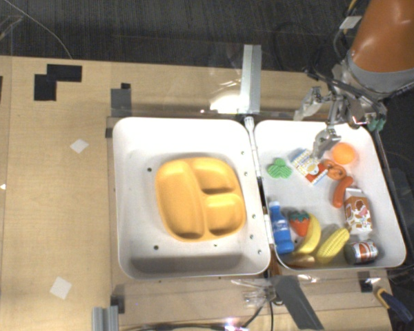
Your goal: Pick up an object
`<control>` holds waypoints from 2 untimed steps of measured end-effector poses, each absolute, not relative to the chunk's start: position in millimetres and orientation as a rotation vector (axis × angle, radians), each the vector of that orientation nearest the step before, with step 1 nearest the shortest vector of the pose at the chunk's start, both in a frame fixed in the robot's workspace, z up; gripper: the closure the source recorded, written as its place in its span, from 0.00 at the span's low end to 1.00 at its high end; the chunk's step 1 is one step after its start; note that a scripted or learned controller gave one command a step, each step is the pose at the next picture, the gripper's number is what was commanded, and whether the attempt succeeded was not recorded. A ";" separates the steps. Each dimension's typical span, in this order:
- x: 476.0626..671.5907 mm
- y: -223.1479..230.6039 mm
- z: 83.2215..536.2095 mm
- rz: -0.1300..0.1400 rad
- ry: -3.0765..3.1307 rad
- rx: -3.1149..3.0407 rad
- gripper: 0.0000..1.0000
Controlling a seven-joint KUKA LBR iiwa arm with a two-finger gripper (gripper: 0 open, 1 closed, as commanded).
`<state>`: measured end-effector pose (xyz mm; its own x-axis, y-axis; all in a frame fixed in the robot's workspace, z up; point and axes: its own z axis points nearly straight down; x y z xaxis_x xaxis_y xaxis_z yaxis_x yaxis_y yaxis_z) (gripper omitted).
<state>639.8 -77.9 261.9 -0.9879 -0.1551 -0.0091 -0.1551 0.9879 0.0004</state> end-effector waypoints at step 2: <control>644.7 -84.6 88.8 0.001 3.126 0.143 0.00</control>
